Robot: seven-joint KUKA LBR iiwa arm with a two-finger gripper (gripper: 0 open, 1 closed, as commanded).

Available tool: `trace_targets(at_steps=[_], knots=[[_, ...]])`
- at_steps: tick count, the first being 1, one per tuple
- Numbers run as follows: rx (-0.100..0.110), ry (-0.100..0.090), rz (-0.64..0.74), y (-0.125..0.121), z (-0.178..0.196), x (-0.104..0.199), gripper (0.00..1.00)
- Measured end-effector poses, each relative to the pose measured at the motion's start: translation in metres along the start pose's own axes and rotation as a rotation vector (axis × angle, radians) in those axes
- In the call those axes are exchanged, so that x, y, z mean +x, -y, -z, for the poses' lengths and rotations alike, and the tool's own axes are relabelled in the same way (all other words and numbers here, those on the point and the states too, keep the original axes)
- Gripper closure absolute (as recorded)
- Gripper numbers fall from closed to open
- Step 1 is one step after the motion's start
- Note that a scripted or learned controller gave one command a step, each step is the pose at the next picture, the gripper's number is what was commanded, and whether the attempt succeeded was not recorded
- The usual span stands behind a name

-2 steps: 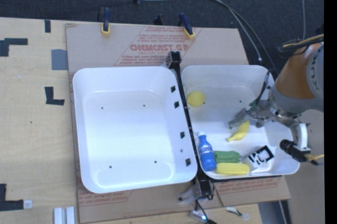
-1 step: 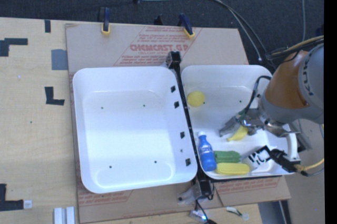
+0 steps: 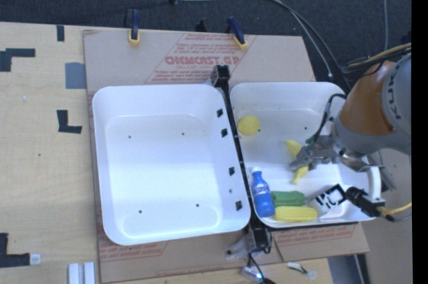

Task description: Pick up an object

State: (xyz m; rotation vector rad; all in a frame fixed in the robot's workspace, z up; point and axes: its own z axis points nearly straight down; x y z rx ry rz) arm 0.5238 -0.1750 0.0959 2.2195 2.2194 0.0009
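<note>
My gripper (image 3: 306, 158) is low in the right bin (image 3: 281, 94), directly over a curved yellow object (image 3: 293, 146). One end of that object shows above the gripper and the other end below it. It rests on the bin floor as far as I can see. A yellow ball (image 3: 249, 125) lies near the bin's left wall. Along the front wall lie a blue bottle (image 3: 261, 194), a green object (image 3: 289, 197), a yellow corn-like piece (image 3: 295, 213) and a black-and-white object (image 3: 329, 198).
The left bin (image 3: 160, 166) stands beside the right one, with a black divider clip strip (image 3: 231, 142) between them. The arm's orange-banded wrist (image 3: 368, 105) hangs over the right bin's right wall. Cables (image 3: 267, 2) run across the back.
</note>
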Motion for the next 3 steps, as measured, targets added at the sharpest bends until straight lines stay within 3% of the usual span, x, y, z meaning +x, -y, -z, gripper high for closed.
trace_targets(at_steps=[1, 2, 3], knots=[[-0.011, -0.003, 0.008, 0.021, 0.147, 0.088, 1.00], [0.008, -0.003, 0.009, 0.037, 0.087, 0.193, 1.00], [0.003, -0.001, 0.080, 0.039, 0.089, 0.188, 1.00]])
